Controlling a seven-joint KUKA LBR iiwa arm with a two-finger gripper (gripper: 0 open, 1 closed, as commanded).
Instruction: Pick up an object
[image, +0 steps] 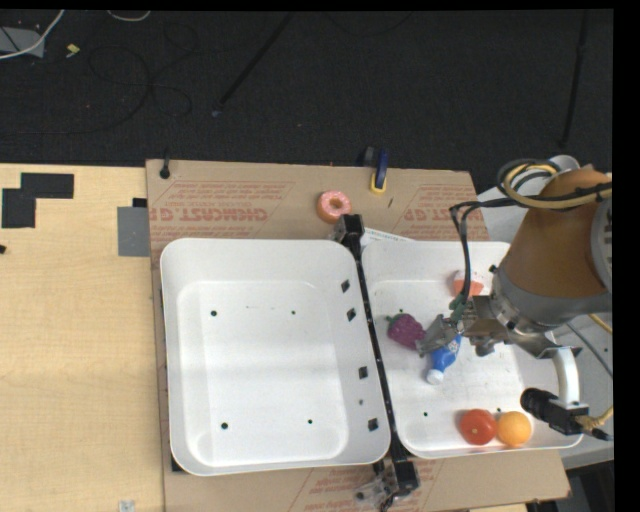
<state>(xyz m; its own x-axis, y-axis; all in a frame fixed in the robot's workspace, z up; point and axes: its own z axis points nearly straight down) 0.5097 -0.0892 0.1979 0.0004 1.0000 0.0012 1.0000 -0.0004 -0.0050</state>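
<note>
Claw (447, 338) down over bottle (440, 362), right beside grape (404, 329); can't tell open or shut. Could easily nudge grape or pinch bottle off-centre and slip.

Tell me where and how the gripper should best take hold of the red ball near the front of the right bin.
Probably grip the red ball across its middle, coming straight down from above. It is round and lies on the bin floor, and the orange ball sits close on its right, so closing the fingers front-to-back, not side-to-side, looks safest.
</note>
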